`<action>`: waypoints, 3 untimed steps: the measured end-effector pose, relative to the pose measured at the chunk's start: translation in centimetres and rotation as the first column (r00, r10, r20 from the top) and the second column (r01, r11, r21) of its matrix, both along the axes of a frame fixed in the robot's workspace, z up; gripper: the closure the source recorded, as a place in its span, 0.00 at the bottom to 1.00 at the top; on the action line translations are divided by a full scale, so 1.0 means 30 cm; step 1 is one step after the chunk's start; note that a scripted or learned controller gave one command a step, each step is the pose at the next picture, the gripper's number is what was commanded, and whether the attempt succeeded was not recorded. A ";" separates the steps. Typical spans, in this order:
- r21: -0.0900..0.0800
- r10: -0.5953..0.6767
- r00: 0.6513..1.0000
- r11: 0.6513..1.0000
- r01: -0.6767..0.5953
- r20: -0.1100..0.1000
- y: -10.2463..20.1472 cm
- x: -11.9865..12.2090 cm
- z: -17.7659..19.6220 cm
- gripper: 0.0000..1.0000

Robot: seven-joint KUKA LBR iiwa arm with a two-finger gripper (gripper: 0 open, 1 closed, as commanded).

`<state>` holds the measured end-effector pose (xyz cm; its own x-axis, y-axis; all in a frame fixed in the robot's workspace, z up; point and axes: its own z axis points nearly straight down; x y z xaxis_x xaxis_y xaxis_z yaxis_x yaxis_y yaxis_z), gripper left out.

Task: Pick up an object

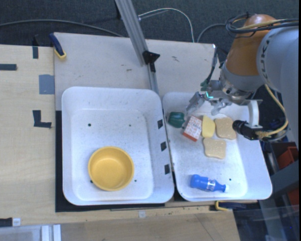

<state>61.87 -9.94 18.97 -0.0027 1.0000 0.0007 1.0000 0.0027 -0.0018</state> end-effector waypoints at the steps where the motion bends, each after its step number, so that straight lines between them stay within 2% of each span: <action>1: -0.001 -0.001 1.000 1.000 0.001 -0.006 0.000 -0.006 -0.217 0.00; 2: -0.008 -0.002 1.000 1.000 0.002 0.012 -0.008 0.008 -0.309 0.00; 3: -0.005 0.000 1.000 1.000 0.000 0.014 -0.003 0.010 -0.274 1.00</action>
